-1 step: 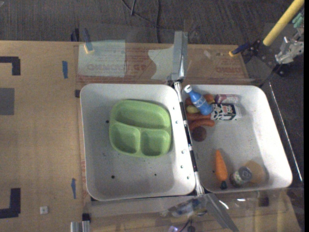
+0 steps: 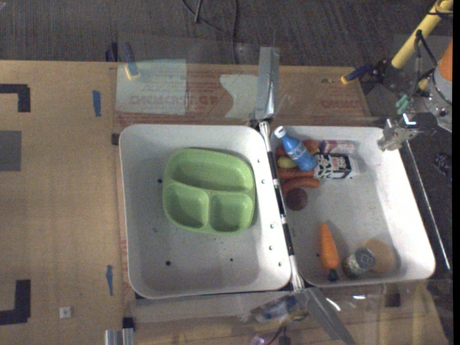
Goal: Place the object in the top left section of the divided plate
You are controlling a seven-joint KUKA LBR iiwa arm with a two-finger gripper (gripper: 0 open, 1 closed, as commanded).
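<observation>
Tool (image 2: 392, 134) sits at the upper right rim of the right bin (image 2: 410, 214), at the end of the arm (image 2: 438, 85) that reaches in from the right; whether it is released or clenched cannot be told at this size, and nothing is seen held in it

Task status: not started, by my judgement. Divided plate (image 2: 210, 190), green, lies in the left bin (image 2: 144, 243) with all three sections bare, including the top left one that is the target.

Candidate objects all lie in the right bin:
- blue bottle (image 2: 295, 149) with white cap, against the shared wall
- small milk carton (image 2: 335, 165), just beside the bottle
- sausage-like piece (image 2: 298, 182) and a dark round fruit (image 2: 297, 199) below them
- toy carrot (image 2: 328, 244) near the bin's middle
- small tin (image 2: 358, 263) and a tan rounded item (image 2: 381, 254) at the lower right

Which one is meant is not stated.

Remaining: pick, carry across, release.

Clearance: the cluster at the upper left is crowded and hard against the divider (image 2: 277, 192); the carrot stands apart with open floor around it. The raised rims between the bins must be cleared in transit. Plate has free bin floor on every side
</observation>
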